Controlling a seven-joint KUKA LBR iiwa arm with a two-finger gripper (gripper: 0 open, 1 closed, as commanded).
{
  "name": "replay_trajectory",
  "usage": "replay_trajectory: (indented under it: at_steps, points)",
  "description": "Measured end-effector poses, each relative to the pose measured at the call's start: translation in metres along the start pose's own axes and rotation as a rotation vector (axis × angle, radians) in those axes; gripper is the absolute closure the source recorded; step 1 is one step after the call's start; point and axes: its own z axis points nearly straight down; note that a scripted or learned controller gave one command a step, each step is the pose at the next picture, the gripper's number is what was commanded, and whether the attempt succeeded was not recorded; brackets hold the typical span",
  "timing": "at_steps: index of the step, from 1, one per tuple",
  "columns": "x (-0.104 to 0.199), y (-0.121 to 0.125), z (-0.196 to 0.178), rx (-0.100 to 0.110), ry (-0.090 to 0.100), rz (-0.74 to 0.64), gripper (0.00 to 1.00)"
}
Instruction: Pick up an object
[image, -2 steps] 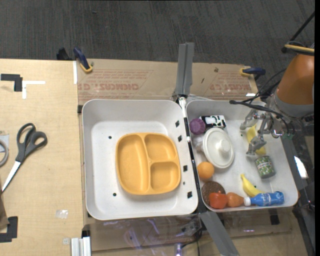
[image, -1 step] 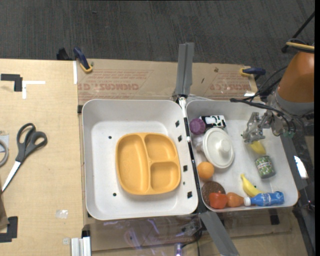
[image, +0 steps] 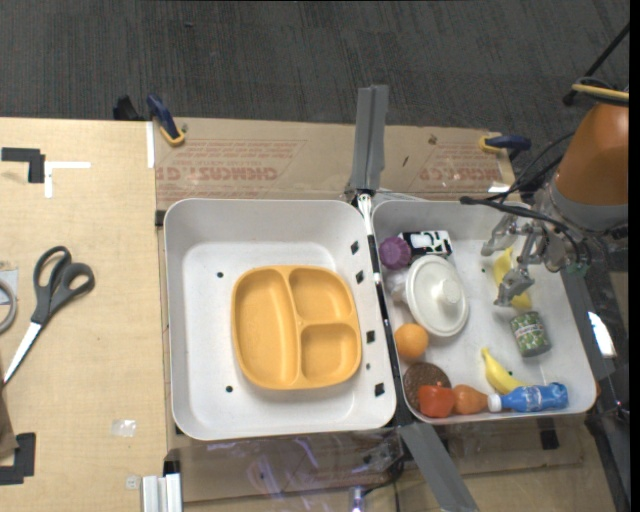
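A light wood bench (image: 70, 400) bears 2 white bins; scissors (image: 45, 295) lie at its left. The left bin (image: 190, 300) holds a yellow tray (image: 297, 326). Behind, cardboard (image: 260, 165) shows mirrored lettering, not readable. In the right bin (image: 575, 310), a blue bottle (image: 530, 398) lies nearest and a green can (image: 529, 333) just near of the gripper (image: 515, 275), whose opening I cannot tell.
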Motion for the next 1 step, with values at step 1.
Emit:
replay_trajectory:
  at_steps: [1]
  points:
    - [-0.0017,0.0005,-0.0084,0.001,-0.003,-0.002,1.00]
